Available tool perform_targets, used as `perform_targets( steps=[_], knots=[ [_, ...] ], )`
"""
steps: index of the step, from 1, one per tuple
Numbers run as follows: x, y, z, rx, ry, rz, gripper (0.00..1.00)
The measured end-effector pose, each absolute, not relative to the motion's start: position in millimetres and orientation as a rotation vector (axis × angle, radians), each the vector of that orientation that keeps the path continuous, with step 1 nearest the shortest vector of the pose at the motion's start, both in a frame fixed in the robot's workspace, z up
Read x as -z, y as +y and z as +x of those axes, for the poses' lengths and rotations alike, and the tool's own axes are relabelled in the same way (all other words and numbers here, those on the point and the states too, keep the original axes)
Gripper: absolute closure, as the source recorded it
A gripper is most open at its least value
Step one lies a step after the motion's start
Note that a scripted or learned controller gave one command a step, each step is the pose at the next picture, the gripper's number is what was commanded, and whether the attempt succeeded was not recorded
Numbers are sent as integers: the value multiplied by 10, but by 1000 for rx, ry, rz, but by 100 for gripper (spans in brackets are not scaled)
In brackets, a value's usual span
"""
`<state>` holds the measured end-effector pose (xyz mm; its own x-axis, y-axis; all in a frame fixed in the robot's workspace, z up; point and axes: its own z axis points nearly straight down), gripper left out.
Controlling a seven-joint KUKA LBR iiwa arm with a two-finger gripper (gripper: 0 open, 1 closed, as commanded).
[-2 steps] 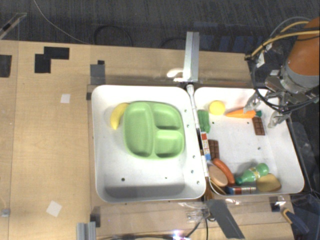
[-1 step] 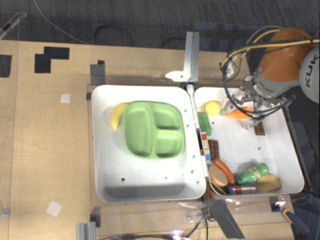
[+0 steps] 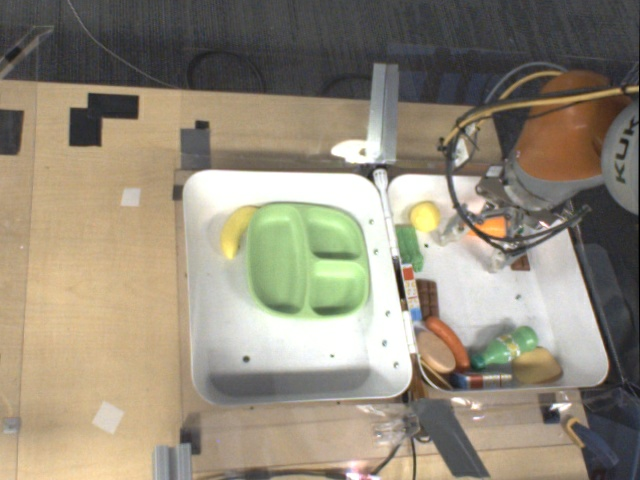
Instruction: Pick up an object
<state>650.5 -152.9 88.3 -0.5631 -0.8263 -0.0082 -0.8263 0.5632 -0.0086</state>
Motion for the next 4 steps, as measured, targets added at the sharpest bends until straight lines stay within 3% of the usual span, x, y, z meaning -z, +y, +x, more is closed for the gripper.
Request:
perform_targets(
  steps=[1, 2, 3, 4],
  knots=[
    [-1048, -1510, 6556, 15, 2754, -1454, 100],
    [-1927, -760, 6733, 11, 2742, -1493, 100],
    [-1692, -1336, 6709, 8, 2596, -1752, 100],
    [-1975, -1974, 6061, 13, 2178, -2256, 100]
  ],
)
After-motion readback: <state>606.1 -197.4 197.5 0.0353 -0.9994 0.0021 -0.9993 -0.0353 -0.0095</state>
